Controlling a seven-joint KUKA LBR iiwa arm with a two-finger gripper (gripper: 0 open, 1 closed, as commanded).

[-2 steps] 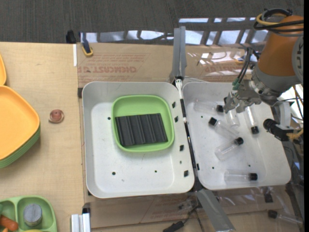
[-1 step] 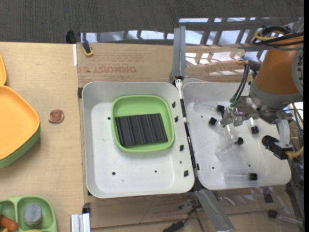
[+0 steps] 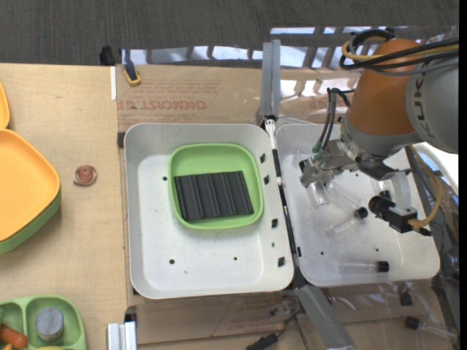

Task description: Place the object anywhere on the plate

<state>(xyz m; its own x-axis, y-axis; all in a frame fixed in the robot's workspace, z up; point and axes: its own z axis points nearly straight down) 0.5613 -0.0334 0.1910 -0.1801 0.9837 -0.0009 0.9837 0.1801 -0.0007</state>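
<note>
Plate (image 3: pixel 216 156), green, sits in my left bin (image 3: pixel 146 254) holding a dark ribbed slab (image 3: pixel 216 195); gripper (image 3: pixel 315 175) over right bin (image 3: pixel 408 265), finger state indeterminable.

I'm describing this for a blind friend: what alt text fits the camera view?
A grey-and-orange robot arm lowers its pincer into the right white bin; the left bin holds a green plate bearing a dark ribbed block.

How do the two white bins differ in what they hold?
The left white bin holds a green square plate bearing a dark ribbed slab. The right white bin holds small clear tubes with black caps, and the gripper reaches into it. Both bins are shallow with rounded corners.
</note>
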